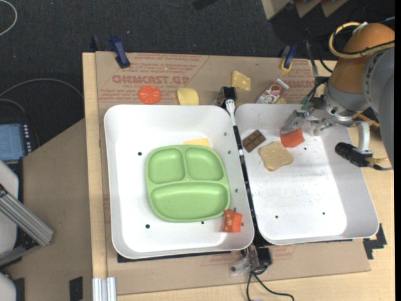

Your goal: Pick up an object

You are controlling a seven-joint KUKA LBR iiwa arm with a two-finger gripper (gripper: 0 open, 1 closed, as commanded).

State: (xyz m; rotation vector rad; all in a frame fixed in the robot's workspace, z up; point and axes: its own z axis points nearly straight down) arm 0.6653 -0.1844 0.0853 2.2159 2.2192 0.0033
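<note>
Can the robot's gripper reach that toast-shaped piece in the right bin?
Probably yes. The toast piece lies flat in the open in the right bin, just below-left of the gripper. A red block sits under the gripper, and a brown piece lies near the toast.

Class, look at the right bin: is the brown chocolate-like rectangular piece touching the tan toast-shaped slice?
Apart. The camera view shows a strip of white bin floor between the brown rectangular piece and the tan toast-shaped slice.
</note>
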